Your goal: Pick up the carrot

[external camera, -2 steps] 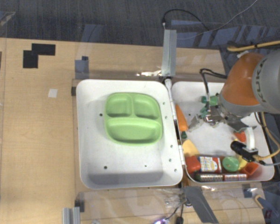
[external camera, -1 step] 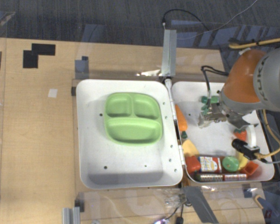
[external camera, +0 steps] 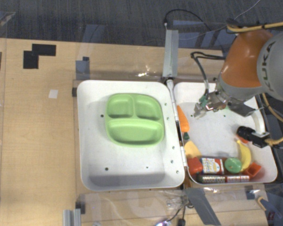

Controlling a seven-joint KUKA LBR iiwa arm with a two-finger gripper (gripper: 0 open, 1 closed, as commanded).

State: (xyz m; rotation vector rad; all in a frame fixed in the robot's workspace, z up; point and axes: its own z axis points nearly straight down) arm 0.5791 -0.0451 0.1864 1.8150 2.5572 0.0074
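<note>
The gripper (external camera: 201,108) is hovering with nothing between its parted fingers over the right bin (external camera: 220,134), while the carrot (external camera: 182,119) is lying against that bin's left wall.

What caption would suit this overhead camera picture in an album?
Robot gripper hovers over the right bin, near the carrot lying by its left wall; green plate in left bin.

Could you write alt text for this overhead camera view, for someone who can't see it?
A grey and orange robot arm's gripper hangs over the right white bin, near a carrot lying along its left wall. Toy foods, among them a banana, crowd that bin's near edge; the left bin holds a green divided plate.
</note>
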